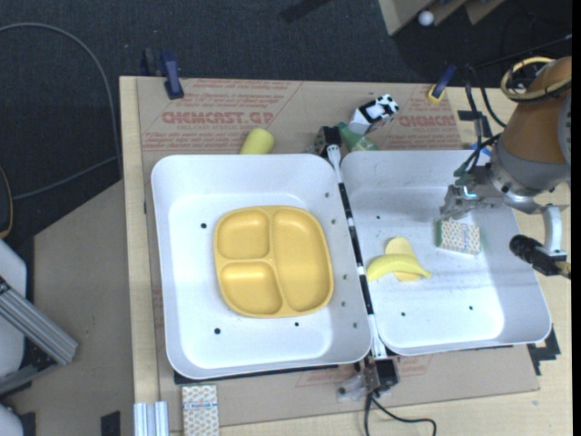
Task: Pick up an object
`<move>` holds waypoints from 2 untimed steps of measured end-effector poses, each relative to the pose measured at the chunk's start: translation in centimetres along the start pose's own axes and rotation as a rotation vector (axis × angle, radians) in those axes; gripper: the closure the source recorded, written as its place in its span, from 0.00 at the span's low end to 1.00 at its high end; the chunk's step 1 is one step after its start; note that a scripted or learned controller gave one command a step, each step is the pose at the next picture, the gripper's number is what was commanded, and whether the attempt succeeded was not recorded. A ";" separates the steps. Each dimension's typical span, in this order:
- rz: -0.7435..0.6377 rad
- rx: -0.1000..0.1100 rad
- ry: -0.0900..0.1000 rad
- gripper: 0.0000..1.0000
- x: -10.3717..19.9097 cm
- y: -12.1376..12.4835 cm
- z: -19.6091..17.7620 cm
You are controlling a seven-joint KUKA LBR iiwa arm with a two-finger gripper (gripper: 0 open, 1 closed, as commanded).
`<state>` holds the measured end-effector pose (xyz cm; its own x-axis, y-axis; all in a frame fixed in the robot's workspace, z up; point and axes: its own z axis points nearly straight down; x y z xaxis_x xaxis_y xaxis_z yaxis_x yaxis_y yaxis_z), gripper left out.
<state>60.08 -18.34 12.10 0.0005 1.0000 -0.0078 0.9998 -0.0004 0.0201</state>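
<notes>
A: What lay at the far left?

B: A cardboard sheet (136, 243) covered the tabletop, with a blue clamp (170, 74) at its back edge. On it sat the left bin (182, 334), and in that bin a yellow divided plate (272, 262) with three compartments rested flat, near the middle.

A: And behind the bins?

B: A small yellow cylinder (258, 141) lay on the cardboard just behind the left bin. Further right, near the seam between the bins, stood a little black-and-white toy (377, 111) with something green beside it.

A: What about the right bin?

B: The right bin (472, 325) held two things. A yellow banana (398, 264) lay close to the bin's left wall, around the middle. Near it, to the right and a bit further back, was a small flat packet (459, 236) with a pale speckled pattern and a green edge.

A: Where was the arm?

B: The arm (531, 143) came in from the right, its grey body and orange band over the bin's back right corner. The end effector (457, 198) was down just behind the packet, very near its back edge. I could not tell whether it was apart or together, and I could not make out anything gripped in it. The banana lay apart from it.
</notes>
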 end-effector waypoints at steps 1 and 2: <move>0.000 0.000 0.000 0.00 0.0 0.0 0.0; -0.001 0.023 0.009 0.00 3.9 -2.2 1.9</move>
<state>57.88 -14.42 10.11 -0.0010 1.0000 0.0014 1.0000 0.0010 -0.0029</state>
